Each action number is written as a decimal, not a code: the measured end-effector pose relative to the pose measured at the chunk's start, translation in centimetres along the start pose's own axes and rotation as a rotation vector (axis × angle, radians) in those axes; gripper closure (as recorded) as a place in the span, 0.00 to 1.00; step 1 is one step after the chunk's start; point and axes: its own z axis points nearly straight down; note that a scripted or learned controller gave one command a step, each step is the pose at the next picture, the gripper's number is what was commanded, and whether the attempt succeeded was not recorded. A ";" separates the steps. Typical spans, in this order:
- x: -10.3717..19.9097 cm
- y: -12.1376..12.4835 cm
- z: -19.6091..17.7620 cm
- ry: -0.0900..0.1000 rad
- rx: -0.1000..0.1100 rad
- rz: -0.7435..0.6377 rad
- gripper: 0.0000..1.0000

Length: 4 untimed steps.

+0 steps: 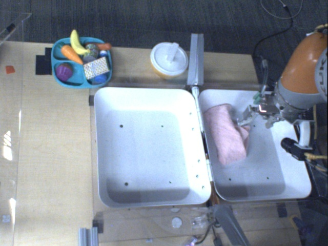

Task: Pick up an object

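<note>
A: Overhead, a grey arm with an orange band (303,65) reaches from the right into the right bin (287,186), its tool (247,121) low at the right edge of a pink towel (225,133). Which step is this?

B: The approach or the grasp itself, by my reading. The towel lies folded in a soft, rounded roll along the left side of that bin, close to the divider. The tool's tips seem to meet its edge, but whether they are spread or pinching cloth I cannot tell; metal and fabric blur together there.

A: And next?

B: Likely a firm pinch on a fold, then a straight lift. Cloth is limp and may slip or unroll.

A: The surroundings?

B: The left bin (110,188) is smooth white plastic, shallow with rounded corners. On the pale wooden bench (46,152) beyond sit a blue tray of toy food (60,80) and a round white lidded cup (169,59).
</note>
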 end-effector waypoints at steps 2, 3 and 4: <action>0.6 3.1 6.4 -0.001 -0.019 -0.207 1.00; 0.6 3.1 6.4 -0.002 -0.018 -0.207 0.00; 4.2 2.5 7.8 -0.001 -0.008 -0.233 0.00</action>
